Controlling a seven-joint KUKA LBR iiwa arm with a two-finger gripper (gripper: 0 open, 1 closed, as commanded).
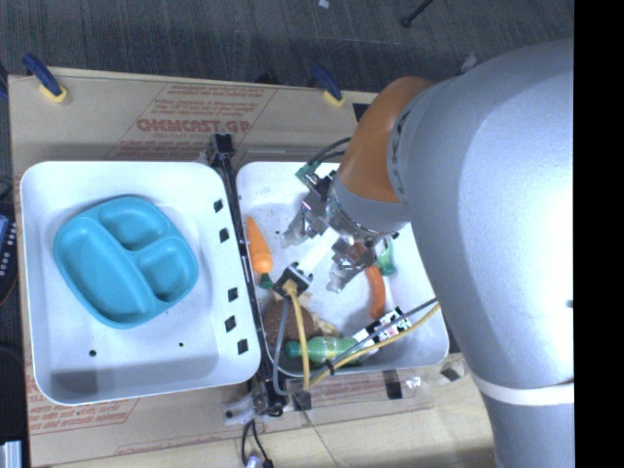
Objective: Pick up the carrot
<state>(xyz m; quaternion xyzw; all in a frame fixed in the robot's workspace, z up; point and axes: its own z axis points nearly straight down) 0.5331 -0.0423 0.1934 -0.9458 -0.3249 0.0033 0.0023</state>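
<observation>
Left bin (44,261): white, shallow; a blue divided plate (125,258) is held in it, lying toward its far left part.

Right bin (268,181): white, shallow; a carrot (259,247) is found along its left wall, lengthwise, near the black divider between the bins; a second orange piece (375,291) is seen toward the right side, just below the wrist; a green item (327,347) and a brown item (289,312) are lodged near the front edge, crossed by yellow cable (304,351).

Gripper (317,252): poised over the middle of the right bin, apart from the carrot; whether it is open or closed cannot be told; nothing is seen between its fingers.
</observation>
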